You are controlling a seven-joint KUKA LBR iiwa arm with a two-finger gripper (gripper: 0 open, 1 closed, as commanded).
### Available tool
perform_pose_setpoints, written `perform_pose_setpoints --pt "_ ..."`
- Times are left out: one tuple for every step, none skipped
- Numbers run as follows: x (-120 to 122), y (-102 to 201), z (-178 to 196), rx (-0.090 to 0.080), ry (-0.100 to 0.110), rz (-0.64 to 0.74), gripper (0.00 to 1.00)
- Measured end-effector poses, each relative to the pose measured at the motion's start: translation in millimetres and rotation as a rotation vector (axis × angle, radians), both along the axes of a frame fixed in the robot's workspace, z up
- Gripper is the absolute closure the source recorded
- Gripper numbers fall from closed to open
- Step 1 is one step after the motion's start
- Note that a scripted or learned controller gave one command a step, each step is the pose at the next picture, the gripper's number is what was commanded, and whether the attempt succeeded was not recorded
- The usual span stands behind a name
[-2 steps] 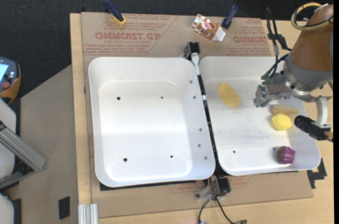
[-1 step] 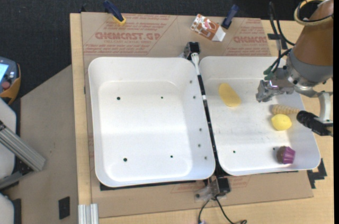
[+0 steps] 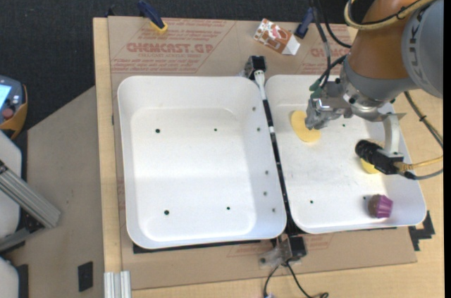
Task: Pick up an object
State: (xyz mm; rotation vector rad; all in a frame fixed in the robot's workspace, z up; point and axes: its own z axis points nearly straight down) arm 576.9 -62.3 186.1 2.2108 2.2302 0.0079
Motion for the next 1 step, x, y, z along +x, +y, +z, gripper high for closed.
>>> perform_pose_setpoints --pt "-19.3 -41.0 -82.0 -0.002 0.012 -0.013 1.0"
